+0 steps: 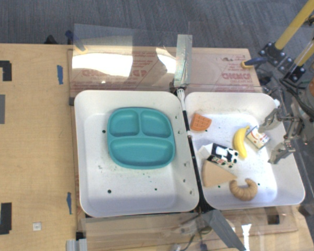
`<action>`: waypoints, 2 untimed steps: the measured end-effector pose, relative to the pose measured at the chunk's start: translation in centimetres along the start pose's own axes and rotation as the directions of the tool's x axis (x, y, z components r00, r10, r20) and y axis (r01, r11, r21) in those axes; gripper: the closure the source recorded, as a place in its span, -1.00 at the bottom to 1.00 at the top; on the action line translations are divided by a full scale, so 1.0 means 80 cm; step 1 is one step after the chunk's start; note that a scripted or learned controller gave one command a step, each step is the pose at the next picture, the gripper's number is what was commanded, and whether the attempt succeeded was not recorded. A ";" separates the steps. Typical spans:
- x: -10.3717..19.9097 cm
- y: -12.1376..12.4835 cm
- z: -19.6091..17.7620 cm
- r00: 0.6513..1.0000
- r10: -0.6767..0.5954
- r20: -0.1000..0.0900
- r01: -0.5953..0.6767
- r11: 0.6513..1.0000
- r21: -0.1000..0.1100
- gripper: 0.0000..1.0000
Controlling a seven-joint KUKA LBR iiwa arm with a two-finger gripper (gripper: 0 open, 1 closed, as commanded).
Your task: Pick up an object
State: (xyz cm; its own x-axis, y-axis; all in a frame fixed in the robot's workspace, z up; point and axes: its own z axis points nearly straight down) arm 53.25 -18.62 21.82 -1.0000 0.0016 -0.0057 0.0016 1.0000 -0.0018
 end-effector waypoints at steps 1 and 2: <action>-0.037 0.051 0.138 0.989 0.147 -0.011 -0.147 0.989 -0.004 -1.00; -0.043 0.049 0.118 0.989 0.148 0.006 -0.148 0.989 0.000 1.00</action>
State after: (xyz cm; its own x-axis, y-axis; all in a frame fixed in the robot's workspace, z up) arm 56.71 -14.69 12.41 -0.9888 0.1491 -0.0116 0.1491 0.9888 -0.0007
